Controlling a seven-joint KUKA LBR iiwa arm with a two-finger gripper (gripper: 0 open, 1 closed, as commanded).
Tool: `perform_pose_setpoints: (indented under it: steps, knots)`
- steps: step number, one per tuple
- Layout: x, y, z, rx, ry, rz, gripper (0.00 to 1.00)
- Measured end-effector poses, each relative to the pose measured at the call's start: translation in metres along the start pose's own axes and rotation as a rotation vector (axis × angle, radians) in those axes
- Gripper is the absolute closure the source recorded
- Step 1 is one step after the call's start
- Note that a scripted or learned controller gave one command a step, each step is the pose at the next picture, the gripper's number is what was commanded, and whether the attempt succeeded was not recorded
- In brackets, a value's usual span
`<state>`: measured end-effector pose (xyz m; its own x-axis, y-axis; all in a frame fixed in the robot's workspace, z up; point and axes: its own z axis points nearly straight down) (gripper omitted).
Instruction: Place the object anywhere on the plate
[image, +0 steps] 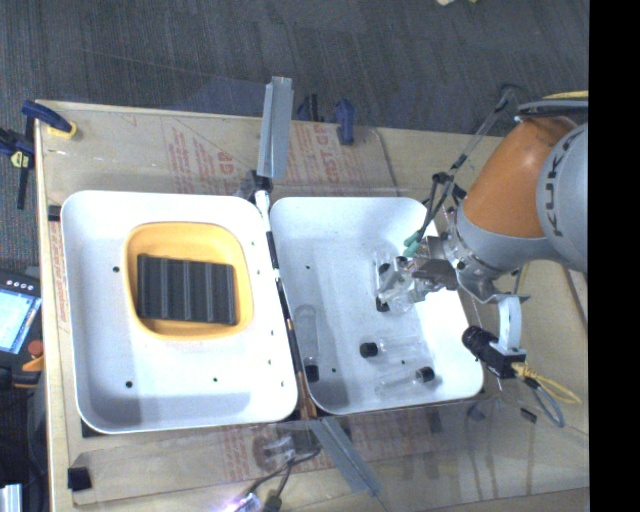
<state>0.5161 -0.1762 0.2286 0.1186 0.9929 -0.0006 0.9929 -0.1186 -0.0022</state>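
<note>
Holding a yellow plate (188, 240), the left bin (95, 350).

Two shallow white bins, a left bin (90, 330) and a right bin (330, 250), are seen side by side on a wooden tabletop (150, 150). Blue clamps (50, 118) are fixed at the tabletop's far left corner, and a lit screen (15, 320) is visible at the left edge.
</note>
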Motion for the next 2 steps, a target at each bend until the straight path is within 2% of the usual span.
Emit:
perform_pose_setpoints:
  steps: [1, 2]
  knots:
    - [0.06, 0.007, 0.025, 0.003, 0.002, -0.219, 1.0]
    - [0.1, 0.028, 0.026, -0.003, -0.001, -0.537, 1.0]
